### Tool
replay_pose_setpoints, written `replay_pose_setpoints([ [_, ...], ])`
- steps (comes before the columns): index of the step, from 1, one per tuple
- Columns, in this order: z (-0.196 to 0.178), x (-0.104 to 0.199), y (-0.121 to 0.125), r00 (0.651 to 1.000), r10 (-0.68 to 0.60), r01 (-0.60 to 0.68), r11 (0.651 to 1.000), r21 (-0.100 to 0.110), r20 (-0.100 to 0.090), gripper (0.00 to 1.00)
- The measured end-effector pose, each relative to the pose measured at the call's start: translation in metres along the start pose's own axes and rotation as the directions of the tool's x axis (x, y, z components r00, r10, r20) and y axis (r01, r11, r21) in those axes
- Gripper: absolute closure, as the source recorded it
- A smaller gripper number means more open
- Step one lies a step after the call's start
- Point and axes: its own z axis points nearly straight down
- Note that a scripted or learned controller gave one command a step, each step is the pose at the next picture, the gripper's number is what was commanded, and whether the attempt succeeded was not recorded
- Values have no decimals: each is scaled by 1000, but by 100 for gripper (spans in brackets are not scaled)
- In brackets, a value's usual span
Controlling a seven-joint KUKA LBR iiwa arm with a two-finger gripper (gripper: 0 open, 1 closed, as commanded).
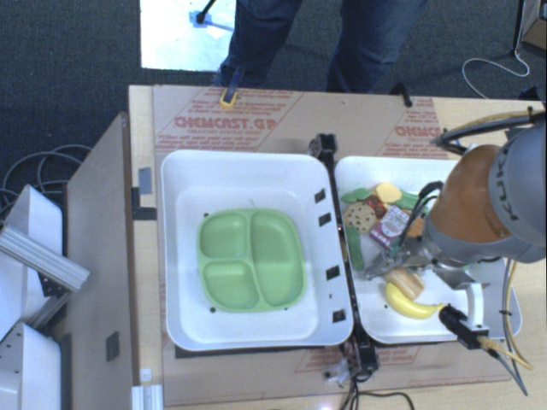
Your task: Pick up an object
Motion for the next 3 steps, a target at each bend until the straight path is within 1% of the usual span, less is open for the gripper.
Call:
replay_pose_setpoints([
  [1, -12, -1, 3, 1000, -1, 1, 1000, -7, 1, 100],
  [2, -11, -1, 3, 1000, -1, 1, 1000, -6, 1, 0],
  [3, -143, -5, 117, 1000, -8, 8, 1000, -27, 6, 0],
])
